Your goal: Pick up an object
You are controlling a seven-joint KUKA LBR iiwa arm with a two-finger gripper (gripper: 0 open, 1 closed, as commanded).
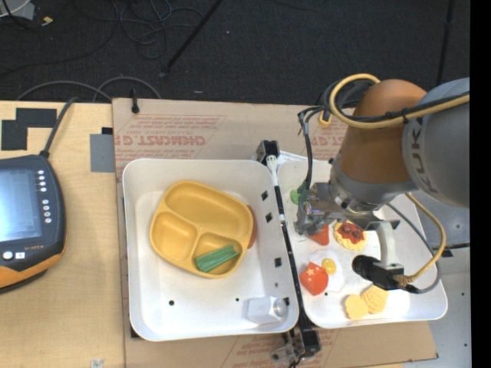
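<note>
Camera view looks down on the gripper [311, 222], low in the right bin [430, 305] near the divider; its grasp I cannot tell. Toy food lies nearby: a red strawberry [314, 278] and a yellow piece [366, 303]. A yellow divided plate [201, 227] holding a green bean [217, 257] sits in the left bin [146, 297].

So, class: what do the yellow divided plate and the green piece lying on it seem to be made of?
Yellow divided plate: probably moulded plastic, smooth with a dull sheen, uniform colour, rounded compartment ridges. Green piece: likely plastic toy food, evenly coloured and slightly glossy, though soft rubber cannot be ruled out.
</note>
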